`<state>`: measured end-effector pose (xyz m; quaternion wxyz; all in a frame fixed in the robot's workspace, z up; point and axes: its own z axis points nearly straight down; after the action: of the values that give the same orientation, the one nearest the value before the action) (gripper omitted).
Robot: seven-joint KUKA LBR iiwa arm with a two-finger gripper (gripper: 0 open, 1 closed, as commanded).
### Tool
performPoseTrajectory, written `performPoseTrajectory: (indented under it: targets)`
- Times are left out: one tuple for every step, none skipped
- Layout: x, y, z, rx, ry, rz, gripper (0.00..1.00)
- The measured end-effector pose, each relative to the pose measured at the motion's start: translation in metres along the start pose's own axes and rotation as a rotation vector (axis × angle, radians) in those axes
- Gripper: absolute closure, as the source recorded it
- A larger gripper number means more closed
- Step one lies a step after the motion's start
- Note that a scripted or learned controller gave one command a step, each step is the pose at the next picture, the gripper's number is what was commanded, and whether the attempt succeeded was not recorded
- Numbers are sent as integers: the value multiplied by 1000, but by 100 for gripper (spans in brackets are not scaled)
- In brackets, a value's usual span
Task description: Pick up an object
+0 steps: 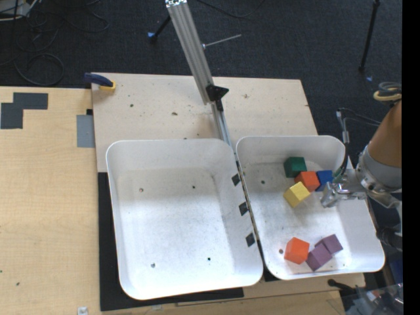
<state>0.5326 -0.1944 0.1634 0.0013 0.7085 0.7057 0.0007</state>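
Tool (330, 194) low in right bin (354, 258), beside blue cube (324, 176) and yellow cube (296, 193); finger state indeterminable.

Light wood bench (262, 107) carries 2 shallow white bins side by side, touching: left bin (131, 151) & right bin (367, 258). A blue-and-yellow clamp (100, 81) sits at the bench's far left corner. Metal rail (191, 44) rises tilted from bench's rear, btwn bins.
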Motion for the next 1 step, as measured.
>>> performPoseTrajectory:
  targets:
    - [0, -7, -58, -1, 0, -5, 100]
